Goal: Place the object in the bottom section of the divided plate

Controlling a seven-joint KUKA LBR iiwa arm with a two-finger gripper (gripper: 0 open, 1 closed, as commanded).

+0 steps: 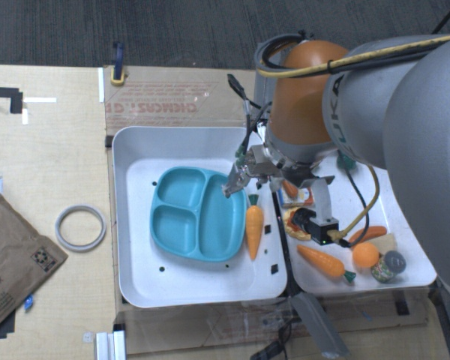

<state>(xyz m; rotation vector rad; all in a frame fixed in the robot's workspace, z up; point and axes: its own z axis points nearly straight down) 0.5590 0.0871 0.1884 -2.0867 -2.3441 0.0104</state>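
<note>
Camera view: the orange plastic carrot with green top [253,231] lies on the left white bin [127,201] floor, touching the turquoise three-section plastic plate [199,214] at its 3 o'clock rim. Placement is judged not yet done. The end effector [236,180] sits at the plate's 1 o'clock edge; its opening cannot be determined. Open room lies toward 9 o'clock; the bin divider at 3 o'clock is close.

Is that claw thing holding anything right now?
Cannot be told: the claw hangs at the blue divided plastic plate's right edge, above an orange toy carrot lying beside the plate.
</note>
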